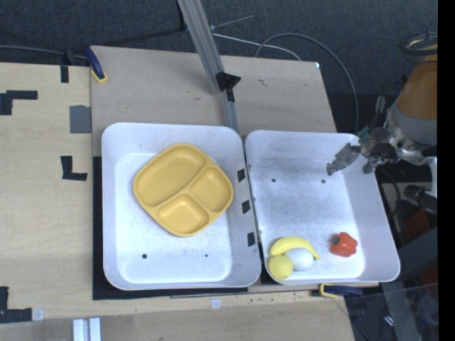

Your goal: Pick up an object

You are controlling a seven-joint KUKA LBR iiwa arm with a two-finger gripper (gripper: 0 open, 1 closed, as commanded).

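Overhead, claw (353, 158) over right bin (370, 212) rim — no readable writing

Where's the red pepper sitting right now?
The red pepper lies in the right bin, near its front right corner, just right of the banana and white egg.

Two bins, five things.
One yellow tray (183, 189), one banana (293, 245), one lemon (280, 266), one white egg (302, 260), one red pepper (343, 244).

The arm reaches in from the right, its gripper (353, 159) pointing left, fingers apart.
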